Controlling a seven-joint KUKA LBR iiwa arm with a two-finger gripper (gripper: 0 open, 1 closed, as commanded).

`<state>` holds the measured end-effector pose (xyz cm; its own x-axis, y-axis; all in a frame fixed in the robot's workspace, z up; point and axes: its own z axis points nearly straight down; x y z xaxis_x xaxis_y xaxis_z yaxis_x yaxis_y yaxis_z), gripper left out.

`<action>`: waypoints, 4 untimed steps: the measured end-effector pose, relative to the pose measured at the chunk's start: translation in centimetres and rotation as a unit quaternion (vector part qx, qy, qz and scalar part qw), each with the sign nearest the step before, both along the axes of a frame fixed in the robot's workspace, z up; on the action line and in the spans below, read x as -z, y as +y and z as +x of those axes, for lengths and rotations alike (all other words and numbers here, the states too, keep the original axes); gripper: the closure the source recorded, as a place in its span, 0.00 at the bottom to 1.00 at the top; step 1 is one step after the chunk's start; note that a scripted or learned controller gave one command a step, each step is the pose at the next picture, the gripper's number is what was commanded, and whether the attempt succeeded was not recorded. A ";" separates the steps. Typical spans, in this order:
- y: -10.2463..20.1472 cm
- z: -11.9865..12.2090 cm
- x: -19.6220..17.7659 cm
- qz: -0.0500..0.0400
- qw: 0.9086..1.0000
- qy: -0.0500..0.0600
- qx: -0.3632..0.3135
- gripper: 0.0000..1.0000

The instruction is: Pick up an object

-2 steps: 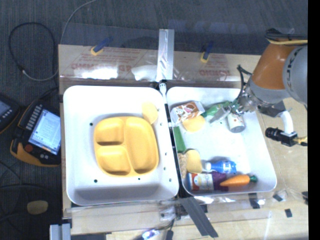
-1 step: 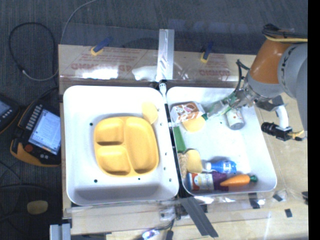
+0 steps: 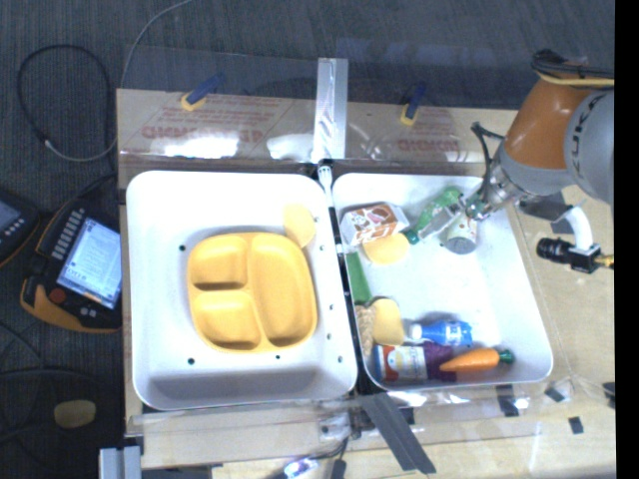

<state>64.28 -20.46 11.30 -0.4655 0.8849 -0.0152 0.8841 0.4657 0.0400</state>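
Green plastic catches the light in the right bin [image 3: 529,307], where a small green bottle [image 3: 434,215] lies tilted near the far wall, its cap end pointing toward the gripper [image 3: 469,230] at the bin's far right corner. The gripper hangs over a small grey round piece just beside the bottle; whether the jaws are open, closed or gripping anything cannot be told from this slant.

The bottle is the nearest candidate for the pick. It looks light, stiff and smooth, so it may slip or roll; a grasp across the narrow body at mid-length seems the safest hold.

Beside it toward the bin's far left corner lies a brown-and-white packet [image 3: 367,223], likely soft and crinkly, with a pale yellow round piece [image 3: 387,248] touching its near side. Along the near wall a clear bottle with a blue label [image 3: 439,331], a red-labelled container [image 3: 399,360] and an orange toy carrot [image 3: 469,360] crowd together, touching one another, which would make a clean grip harder there. A green strip [image 3: 358,278] lies along the left wall.

The left bin [image 3: 150,347] holds a yellow divided tray [image 3: 250,289] in its middle, broad and flat, poor for two fingers.
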 end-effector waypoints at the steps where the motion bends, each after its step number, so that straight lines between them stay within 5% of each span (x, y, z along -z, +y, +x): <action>1: -0.4 0.8 2.5 -0.002 0.998 0.018 0.053 0.00; 2: 4.5 -7.9 1.6 -0.001 0.997 0.024 0.074 0.00; 3: 3.5 -12.4 2.3 -0.002 0.997 0.012 0.076 0.00; 4: 3.6 -12.3 1.6 0.001 0.997 0.014 0.076 1.00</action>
